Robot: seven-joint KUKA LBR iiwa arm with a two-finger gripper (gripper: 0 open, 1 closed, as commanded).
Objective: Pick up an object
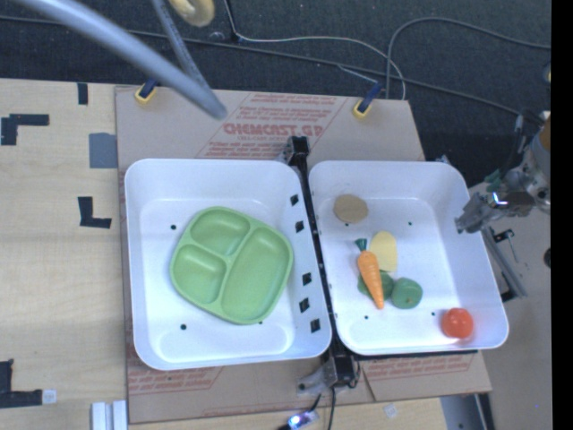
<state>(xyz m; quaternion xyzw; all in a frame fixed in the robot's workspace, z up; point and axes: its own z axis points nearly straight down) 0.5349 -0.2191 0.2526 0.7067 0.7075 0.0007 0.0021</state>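
Note:
The right bin [452,182] holds several toy foods. A tan round piece [351,209] lies near its back left. A pale yellow piece [385,250], an orange carrot [371,279] and a green piece [406,293] cluster in the middle, touching one another. A red tomato [457,322] sits in the front right corner. My gripper [476,211] hangs over the bin's right rim, apart from all the foods, with nothing seen in it.
The left bin [143,240] holds a green divided plate [233,264]. A black divider [309,240] runs between the bins. Cables trail across the dark floor behind the bench. A grey pole [116,34] crosses the top left.

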